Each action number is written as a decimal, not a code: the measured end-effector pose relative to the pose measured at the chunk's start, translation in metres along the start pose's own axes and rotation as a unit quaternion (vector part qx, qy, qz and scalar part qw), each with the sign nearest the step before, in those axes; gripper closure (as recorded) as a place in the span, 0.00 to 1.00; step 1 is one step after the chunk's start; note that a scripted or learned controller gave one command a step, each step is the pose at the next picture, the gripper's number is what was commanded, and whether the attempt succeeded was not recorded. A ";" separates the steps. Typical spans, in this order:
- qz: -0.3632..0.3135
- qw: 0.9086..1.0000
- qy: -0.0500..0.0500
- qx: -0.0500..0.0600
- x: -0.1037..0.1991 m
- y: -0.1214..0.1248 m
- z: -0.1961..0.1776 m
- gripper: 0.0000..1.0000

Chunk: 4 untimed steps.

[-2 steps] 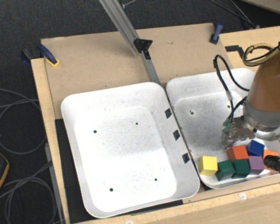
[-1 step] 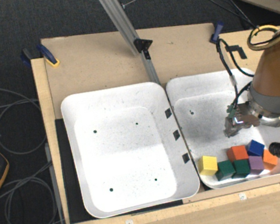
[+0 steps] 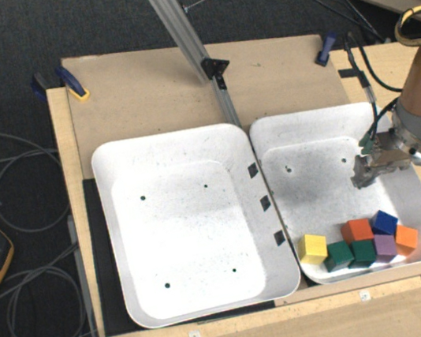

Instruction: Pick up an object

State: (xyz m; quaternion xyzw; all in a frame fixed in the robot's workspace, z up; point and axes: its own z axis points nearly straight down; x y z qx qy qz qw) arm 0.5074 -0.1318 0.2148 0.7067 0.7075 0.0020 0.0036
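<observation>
Several small blocks lie bunched along the front edge of the right bin [image 3: 302, 140]: a yellow block [image 3: 314, 247], two green blocks [image 3: 338, 255] [image 3: 363, 252], a red-orange block [image 3: 357, 229], a blue block [image 3: 384, 221], a purple block [image 3: 385, 246] and an orange block [image 3: 406, 236]. My gripper [image 3: 363, 176] hangs over the right side of this bin, behind the blocks and clear of them. Nothing shows in its grasp.
The left bin [image 3: 115, 172] sits beside the right one, with black clips [image 3: 265, 202] along the shared wall. A slanted metal rail [image 3: 189, 39] runs down from the top to the gap between the bins. Cables lie left of the bench.
</observation>
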 end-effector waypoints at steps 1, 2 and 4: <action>0.000 1.000 0.001 0.002 0.000 0.001 -0.014 1.00; -0.003 1.000 0.003 0.004 0.061 -0.005 -0.021 1.00; -0.003 1.000 0.003 0.006 0.175 -0.007 -0.005 1.00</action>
